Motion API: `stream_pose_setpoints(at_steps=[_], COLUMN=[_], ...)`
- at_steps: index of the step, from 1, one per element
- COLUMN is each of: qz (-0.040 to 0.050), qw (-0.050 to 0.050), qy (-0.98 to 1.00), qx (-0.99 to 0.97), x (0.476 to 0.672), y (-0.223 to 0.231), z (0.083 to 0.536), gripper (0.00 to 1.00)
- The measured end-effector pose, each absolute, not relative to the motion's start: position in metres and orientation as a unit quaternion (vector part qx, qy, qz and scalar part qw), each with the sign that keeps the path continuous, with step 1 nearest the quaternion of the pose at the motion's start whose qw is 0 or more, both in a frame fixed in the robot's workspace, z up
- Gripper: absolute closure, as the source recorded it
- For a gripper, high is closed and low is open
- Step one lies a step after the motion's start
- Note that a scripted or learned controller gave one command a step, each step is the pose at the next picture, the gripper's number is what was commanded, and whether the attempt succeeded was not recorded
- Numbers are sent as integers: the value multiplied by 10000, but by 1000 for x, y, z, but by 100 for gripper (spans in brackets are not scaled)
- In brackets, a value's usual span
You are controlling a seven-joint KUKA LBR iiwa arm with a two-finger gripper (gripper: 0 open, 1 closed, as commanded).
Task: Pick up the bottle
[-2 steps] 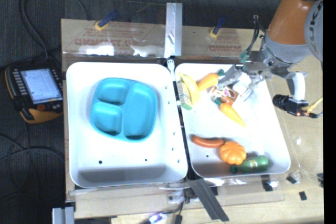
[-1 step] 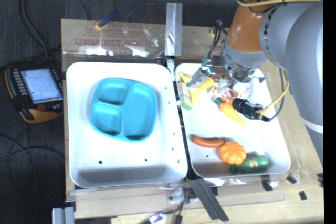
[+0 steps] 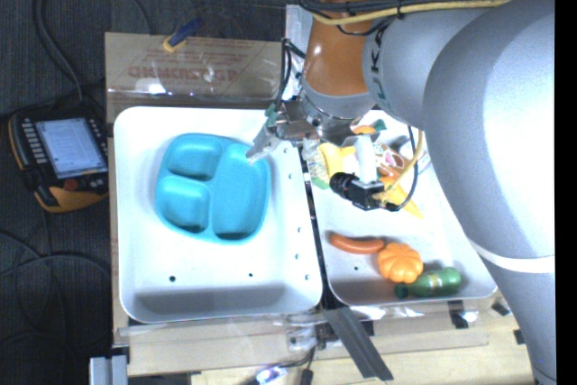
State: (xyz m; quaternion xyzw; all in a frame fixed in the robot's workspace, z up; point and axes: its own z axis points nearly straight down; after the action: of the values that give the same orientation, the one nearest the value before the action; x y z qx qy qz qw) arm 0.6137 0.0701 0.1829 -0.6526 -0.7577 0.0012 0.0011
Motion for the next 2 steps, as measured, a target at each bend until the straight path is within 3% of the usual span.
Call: stream_pose_setpoints(at_steps=[1, 2], qz=[16, -4], qw=[9, -23], qy=[-7253, -8405], qx=[-6885, -5417], x=[650, 624], y=[86, 104], z=[183, 103], gripper=[0, 0])
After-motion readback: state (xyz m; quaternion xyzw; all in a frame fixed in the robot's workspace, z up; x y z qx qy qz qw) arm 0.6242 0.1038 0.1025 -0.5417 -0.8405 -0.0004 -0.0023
